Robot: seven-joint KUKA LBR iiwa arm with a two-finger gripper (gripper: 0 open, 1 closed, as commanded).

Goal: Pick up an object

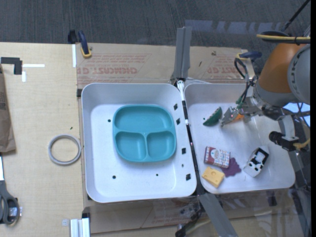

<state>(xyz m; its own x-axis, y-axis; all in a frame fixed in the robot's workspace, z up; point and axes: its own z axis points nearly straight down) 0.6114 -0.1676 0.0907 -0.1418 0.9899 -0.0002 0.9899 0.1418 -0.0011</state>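
Observation:
In the right bin [276, 184] my gripper [228, 118] hangs low near the back, right beside a dark green leaf-shaped toy [213, 117] on its left. A small orange piece [239, 116] shows just behind the gripper's tip; I cannot tell whether it is a toy or part of the hand. Toward the front lie a red and white carton [217, 156], a purple scrap [233, 167], a yellow cheese wedge [213, 177] and a black and white cow toy [256, 162].
A teal divided plate [145, 133] lies in the left bin [94, 181]. On the bench to the left rest a grey ring [64, 149] and scissors [9, 207]. The divider between the bins [186, 132] runs close to the green toy.

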